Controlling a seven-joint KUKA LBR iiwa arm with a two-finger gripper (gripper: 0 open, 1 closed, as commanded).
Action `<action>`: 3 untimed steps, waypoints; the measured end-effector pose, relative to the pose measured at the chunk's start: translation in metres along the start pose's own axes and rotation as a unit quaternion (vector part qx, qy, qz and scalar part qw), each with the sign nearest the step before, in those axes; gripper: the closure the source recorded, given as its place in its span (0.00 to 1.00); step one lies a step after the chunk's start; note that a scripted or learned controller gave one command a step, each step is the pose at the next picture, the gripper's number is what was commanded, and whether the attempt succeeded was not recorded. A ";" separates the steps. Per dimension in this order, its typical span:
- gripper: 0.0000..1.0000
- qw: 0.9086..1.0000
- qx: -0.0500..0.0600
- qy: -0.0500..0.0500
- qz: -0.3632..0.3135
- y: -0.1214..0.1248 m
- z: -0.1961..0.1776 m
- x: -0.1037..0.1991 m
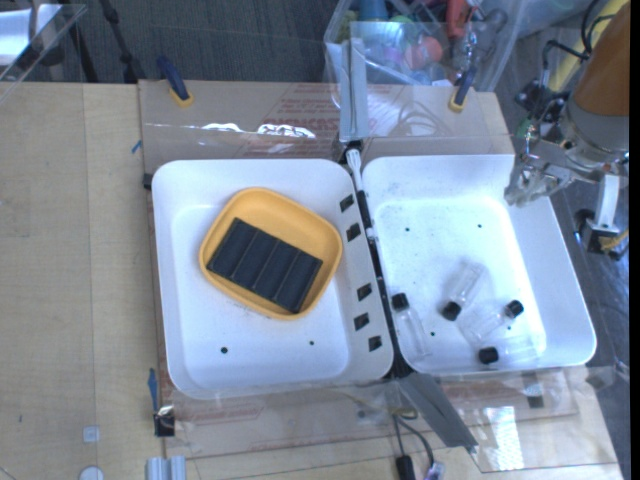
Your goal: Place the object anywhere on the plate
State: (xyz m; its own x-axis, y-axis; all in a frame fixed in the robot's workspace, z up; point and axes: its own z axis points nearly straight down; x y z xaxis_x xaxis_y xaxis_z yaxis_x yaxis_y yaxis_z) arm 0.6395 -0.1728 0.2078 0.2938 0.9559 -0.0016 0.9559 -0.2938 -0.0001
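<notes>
A robotics lab is showing here: two white bins (190, 363) are sitting on a wooden bench (60, 268), clear crate of clutter (430, 18) standing at twelve o'clock.

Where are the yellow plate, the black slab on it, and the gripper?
Yellow plate (222, 230): camera view, on its bare left rim.
Black slab (265, 264): camera view, on the middle of its ridged top.
Gripper (522, 190): camera view, on the metal fingers above the right bin's far right corner.
</notes>
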 end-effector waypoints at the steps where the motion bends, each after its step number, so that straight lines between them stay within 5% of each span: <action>1: 1.00 0.988 -0.002 0.000 -0.156 0.030 0.029 -0.001; 2: 1.00 0.970 0.001 0.001 -0.242 0.027 0.052 0.005; 3: 1.00 0.936 -0.003 0.000 -0.351 0.016 0.004 0.044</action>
State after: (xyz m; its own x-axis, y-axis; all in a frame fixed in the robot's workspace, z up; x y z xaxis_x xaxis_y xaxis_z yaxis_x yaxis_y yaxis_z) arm 0.6679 -0.1358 0.2036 -0.4073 0.9133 -0.0026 0.9133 0.4073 0.0047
